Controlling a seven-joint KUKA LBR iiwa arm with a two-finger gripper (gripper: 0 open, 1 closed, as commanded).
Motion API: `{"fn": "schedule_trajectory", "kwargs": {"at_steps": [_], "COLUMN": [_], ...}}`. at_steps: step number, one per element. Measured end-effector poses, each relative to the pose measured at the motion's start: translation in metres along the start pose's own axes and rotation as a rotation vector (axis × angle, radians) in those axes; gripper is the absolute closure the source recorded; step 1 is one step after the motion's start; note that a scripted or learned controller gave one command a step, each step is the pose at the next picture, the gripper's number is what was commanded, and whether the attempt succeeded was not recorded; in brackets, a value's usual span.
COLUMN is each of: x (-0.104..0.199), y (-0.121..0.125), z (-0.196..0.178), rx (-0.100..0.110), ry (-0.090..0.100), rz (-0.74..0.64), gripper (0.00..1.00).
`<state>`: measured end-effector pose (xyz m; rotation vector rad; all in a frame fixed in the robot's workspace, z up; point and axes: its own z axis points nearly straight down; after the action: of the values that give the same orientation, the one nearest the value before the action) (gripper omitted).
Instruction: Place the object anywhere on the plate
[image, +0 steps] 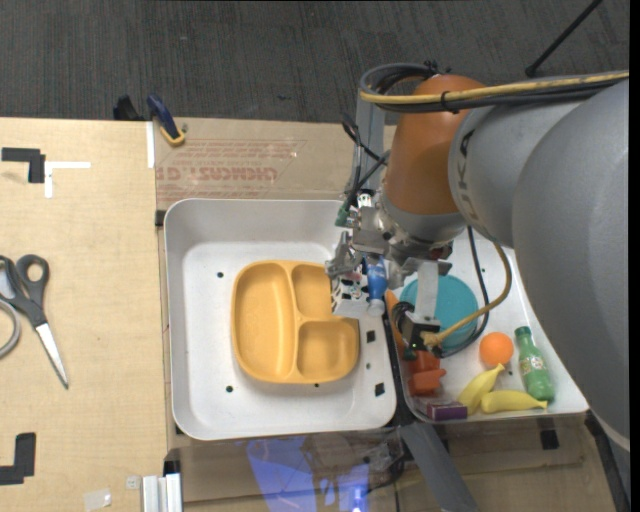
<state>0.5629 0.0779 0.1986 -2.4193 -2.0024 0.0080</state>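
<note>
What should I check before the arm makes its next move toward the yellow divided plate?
1. Yellow three-compartment plastic plate lies flat in the left white bin: ok.
2. Plate compartments free to receive something: ok, nothing rests in them.
3. Two-finger gripper is over the plate's right edge, near the upper right compartment: ok.
4. Object held between the fingers: cannot tell; a blue part shows by the gripper, but the wrist hides the tips.
5. Remaining items stay in the right white bin: ok; orange ball, green bottle and yellow banana lie there.
6. Teal disc sits partly under the arm: cannot tell whether it is clear.
</note>
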Motion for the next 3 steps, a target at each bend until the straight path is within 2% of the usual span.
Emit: {"fn": "schedule_trajectory", "kwargs": {"at_steps": [1, 2, 3], "x": [0.0312, 0.0310, 0.0297], "y": [-0.0849, -0.0847, -0.0840], "z": [-0.0066, -0.0067, -0.0143], "rx": [0.001, 0.001, 0.004], "ry": [0.000, 0.000, -0.003], "rz": [-0.057, -0.056, -0.054], "gripper": [1.00, 0.00, 1.00]}}
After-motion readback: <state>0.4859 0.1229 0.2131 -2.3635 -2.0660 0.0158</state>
